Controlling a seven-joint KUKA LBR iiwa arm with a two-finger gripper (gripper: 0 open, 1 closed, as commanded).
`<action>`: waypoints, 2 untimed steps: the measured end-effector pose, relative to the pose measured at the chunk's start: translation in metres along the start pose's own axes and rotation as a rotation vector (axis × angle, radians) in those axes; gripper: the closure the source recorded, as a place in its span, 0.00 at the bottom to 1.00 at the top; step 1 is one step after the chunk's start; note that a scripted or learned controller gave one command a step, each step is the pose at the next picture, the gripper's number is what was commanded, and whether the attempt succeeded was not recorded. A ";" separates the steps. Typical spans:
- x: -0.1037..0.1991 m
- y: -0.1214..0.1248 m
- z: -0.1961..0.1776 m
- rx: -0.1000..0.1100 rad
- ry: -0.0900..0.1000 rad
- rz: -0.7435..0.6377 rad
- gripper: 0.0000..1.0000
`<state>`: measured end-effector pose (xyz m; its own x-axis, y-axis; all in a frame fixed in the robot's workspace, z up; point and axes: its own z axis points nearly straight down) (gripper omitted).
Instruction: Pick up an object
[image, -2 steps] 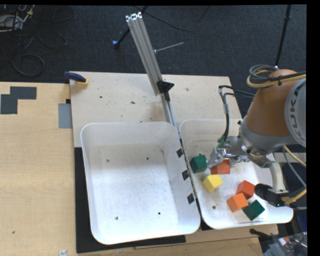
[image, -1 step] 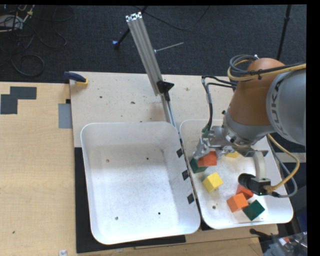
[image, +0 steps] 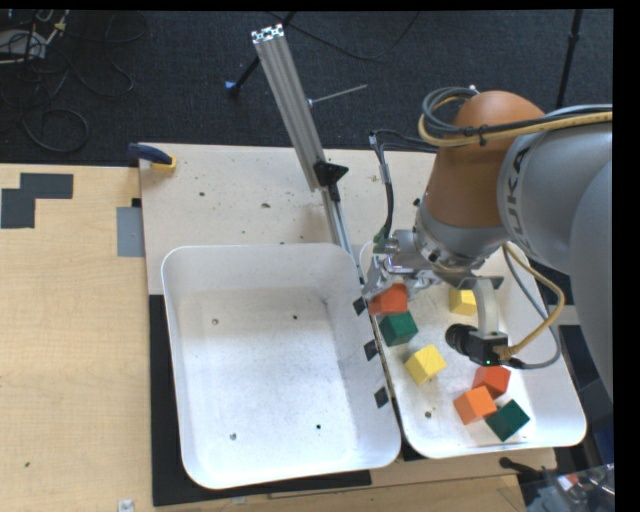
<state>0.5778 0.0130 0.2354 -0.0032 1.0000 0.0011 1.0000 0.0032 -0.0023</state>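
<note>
My gripper (image: 393, 275) hangs over the left edge of the right bin (image: 560, 425), under the orange wrist band. Right below it, touching or nearly touching, is an orange-red block (image: 390, 299). A green block (image: 398, 328) lies just in front of that one. Further into the bin are a yellow block (image: 425, 363), a second yellow block (image: 462, 300) partly behind the arm's cable, a red block (image: 492, 379), an orange block (image: 474, 404) and a dark green block (image: 508, 420).
The left bin (image: 185, 270) sits beside the right one, their rims meeting near black clips (image: 371, 349). A slanted aluminium rail (image: 297, 110) rises behind the bins. The grey arm (image: 560, 200) covers the right bin's far side.
</note>
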 end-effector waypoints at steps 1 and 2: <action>0.032 0.040 0.013 0.000 -0.001 0.001 1.00; 0.065 0.076 0.005 -0.002 0.000 0.001 1.00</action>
